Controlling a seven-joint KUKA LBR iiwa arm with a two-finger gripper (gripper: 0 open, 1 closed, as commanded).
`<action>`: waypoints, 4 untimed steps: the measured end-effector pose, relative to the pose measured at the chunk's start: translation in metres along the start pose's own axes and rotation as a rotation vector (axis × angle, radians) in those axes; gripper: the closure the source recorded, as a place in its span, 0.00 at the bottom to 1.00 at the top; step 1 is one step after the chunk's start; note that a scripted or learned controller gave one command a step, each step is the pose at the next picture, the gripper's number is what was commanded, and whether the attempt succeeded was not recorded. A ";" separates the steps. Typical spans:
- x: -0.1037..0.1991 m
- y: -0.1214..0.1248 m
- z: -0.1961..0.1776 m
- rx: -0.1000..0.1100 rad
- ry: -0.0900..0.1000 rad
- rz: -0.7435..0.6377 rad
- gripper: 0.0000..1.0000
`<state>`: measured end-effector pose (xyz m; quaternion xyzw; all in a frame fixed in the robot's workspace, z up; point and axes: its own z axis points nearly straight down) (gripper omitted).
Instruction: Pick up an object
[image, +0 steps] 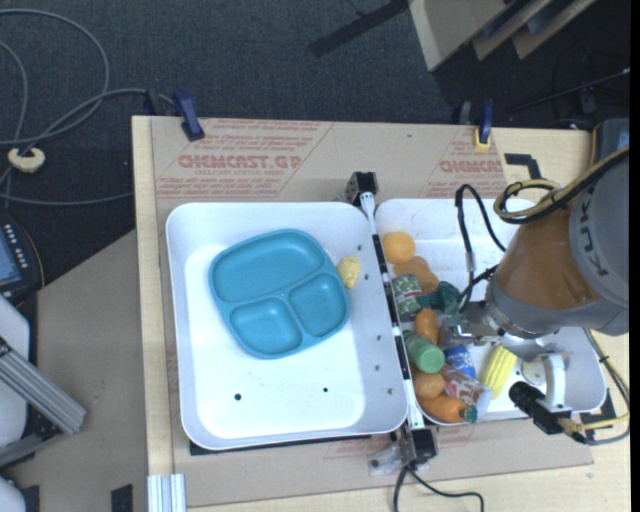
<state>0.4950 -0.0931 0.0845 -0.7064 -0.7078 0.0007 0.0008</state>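
Note:
Toy food lies piled along the left side of the right bin (590, 392): an orange ball (398, 246), a labelled green can (406, 292), a green cylinder (426, 355), a blue and red packet (461, 366), a yellow corn cob (497, 368) and an orange carrot (451, 407). My gripper (466, 328) hangs low over the middle of this pile, just right of a small orange piece (427, 324). The wrist hides its tips and whatever lies under it. In the left bin (200, 400) rest a blue divided plate (279, 292) and a small yellow piece (349, 270).
The arm's orange band (540, 268) and grey body cover the right bin's right half. Black cables (470, 225) loop over its back part. A metal divider (388, 310) runs between the bins. The left bin has bare white floor in front of the plate.

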 end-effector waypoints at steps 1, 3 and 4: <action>-0.002 0.001 0.000 -0.003 -0.001 0.003 0.00; -0.003 0.002 -0.010 -0.004 -0.002 0.004 0.00; -0.013 0.076 0.000 -0.007 -0.002 -0.001 0.00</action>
